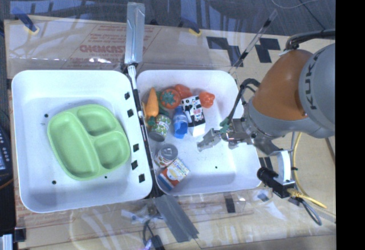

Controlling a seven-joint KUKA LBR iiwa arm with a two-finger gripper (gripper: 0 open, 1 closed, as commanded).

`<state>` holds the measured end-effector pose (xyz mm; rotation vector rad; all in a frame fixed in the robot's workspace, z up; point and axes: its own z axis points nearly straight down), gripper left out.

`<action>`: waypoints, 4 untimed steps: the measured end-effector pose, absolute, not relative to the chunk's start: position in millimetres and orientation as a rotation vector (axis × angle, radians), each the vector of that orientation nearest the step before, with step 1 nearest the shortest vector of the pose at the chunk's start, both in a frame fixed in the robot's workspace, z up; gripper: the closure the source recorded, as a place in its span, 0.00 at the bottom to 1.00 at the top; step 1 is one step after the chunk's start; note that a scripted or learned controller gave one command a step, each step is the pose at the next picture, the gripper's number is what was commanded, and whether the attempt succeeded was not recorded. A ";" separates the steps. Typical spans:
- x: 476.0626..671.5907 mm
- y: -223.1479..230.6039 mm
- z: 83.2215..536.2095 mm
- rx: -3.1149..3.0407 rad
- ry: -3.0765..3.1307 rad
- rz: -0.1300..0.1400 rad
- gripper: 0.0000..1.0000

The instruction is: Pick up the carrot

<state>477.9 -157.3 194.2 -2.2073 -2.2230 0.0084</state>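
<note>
The carrot (151,104) is a small orange cone with a green top. It lies in the right bin (228,172) against the left wall, pointing toward the back. My gripper (207,140) hangs low over the bin's middle, to the right of the carrot and a little nearer the front. A blue bottle (180,124) and a black-and-white carton (195,111) sit between it and the carrot. Nothing shows in the gripper.
Around the carrot lie a red-and-green round toy (170,98), a red pepper (206,98), a green can (161,126), a tin (166,155) and a small packet (174,173). The left bin (28,186) holds a green divided plate (89,140). Bare bin floor shows under the arm (285,100).
</note>
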 end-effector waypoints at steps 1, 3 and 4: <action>538.1 -127.8 212.0 -2.261 -2.174 0.007 0.00; 509.3 -108.5 320.1 -2.259 -2.180 0.005 0.00; 546.8 -127.1 254.1 -1.974 -2.433 0.009 0.00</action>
